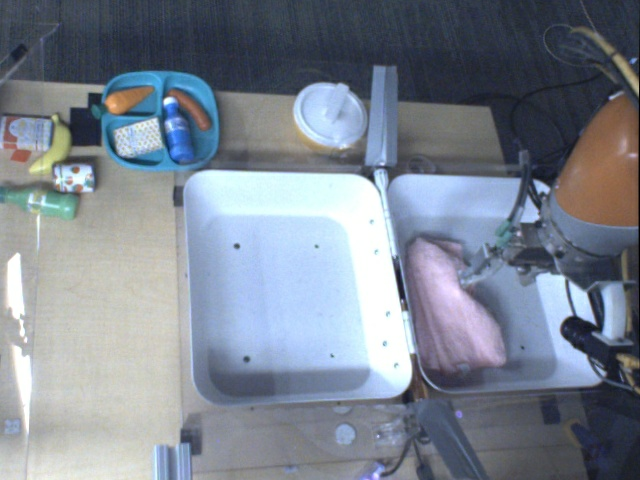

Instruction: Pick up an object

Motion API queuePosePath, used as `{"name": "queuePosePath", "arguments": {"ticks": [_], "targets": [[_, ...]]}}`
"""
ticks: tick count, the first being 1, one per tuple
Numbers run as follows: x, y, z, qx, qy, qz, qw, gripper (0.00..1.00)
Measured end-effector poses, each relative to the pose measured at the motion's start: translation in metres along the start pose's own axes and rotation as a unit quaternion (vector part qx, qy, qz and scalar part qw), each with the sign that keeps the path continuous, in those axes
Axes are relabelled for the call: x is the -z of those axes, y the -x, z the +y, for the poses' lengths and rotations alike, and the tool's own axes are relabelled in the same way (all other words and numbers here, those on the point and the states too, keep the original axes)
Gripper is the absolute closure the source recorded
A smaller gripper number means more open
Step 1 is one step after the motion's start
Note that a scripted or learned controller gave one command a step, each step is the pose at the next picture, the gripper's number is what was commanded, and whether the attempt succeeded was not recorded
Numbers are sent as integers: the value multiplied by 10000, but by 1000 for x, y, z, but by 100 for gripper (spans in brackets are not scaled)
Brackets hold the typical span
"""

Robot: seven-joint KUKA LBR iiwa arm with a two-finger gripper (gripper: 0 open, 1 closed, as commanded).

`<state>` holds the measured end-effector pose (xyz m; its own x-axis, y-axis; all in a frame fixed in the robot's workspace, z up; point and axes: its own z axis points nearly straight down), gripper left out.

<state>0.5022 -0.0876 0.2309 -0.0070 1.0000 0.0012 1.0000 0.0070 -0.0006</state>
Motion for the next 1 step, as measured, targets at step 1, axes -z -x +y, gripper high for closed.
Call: {"name": "queuePosePath", "arguments": {"ticks": [1], "targets": [[-138, 15, 43, 424, 64, -11, 9991, 0]]}}
